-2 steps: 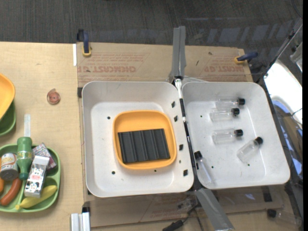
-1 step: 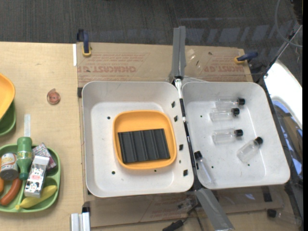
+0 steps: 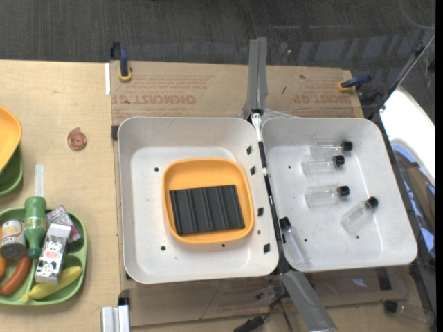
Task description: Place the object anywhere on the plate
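An orange plate [image 3: 208, 177] lies in the middle of the left white bin [image 3: 142, 185]. A dark grey ribbed slab [image 3: 207, 209] rests flat on the plate's near half. In the right white bin [image 3: 387, 241] lie several clear vials with black caps: one at the back [image 3: 331, 148], one just below it [image 3: 322, 163], one in the middle [image 3: 325, 195] and one tilted toward the right [image 3: 360, 213].
A grey metal post [image 3: 257, 75] stands behind the seam between the bins. Cardboard [image 3: 180, 92] lies under both bins, held by clamps. On the wooden bench at far left sits a green tray [image 3: 69, 282] with toy food and a bottle, plus an orange dish [image 3: 8, 140].
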